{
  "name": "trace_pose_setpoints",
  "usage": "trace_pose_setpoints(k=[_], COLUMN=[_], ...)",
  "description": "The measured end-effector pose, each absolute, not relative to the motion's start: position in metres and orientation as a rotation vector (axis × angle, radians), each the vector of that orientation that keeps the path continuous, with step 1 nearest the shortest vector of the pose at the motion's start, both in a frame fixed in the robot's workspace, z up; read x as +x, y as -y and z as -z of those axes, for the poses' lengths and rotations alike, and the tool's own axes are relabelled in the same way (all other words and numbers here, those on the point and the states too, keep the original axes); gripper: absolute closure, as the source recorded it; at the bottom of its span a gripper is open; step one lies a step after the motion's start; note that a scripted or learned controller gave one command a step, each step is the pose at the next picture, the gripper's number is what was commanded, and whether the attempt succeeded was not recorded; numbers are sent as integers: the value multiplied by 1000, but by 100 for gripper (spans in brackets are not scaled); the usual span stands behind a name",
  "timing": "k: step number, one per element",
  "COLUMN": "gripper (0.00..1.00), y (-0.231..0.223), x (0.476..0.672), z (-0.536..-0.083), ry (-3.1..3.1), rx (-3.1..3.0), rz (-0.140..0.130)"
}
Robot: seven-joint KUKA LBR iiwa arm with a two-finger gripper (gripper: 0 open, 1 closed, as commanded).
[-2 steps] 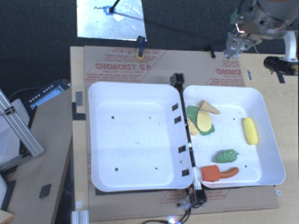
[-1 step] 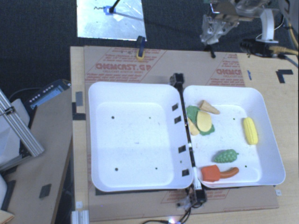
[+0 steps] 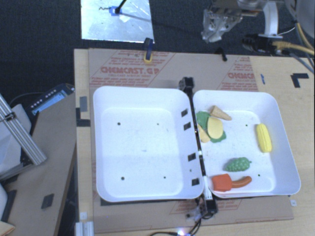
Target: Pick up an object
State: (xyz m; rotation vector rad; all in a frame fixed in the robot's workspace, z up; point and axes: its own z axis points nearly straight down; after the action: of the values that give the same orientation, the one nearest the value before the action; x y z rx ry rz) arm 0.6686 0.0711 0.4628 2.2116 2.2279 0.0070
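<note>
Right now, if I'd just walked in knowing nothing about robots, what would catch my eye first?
Probably the bright toy food gathered in the right bin: a yellow corn cob by its right wall, green grapes lower down, and an orange carrot-like piece at its front edge. Next, the gripper hanging above the bench's far side, away from the toys. The left bin beside it shows bare white.

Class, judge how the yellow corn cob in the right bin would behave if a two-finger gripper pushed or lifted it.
The corn cob looks rounded and elongated, so it would probably roll sideways when pushed. It seems a stiff, light toy. It lies apart from the other items, which likely eases grasping.
</note>
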Motion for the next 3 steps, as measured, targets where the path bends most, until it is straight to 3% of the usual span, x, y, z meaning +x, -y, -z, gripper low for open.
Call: trace_pose_setpoints(k=[3], gripper=[100], y=[-136], x=[668], z=[-537], ry=[-2226], rx=[2213], rz=[-7])
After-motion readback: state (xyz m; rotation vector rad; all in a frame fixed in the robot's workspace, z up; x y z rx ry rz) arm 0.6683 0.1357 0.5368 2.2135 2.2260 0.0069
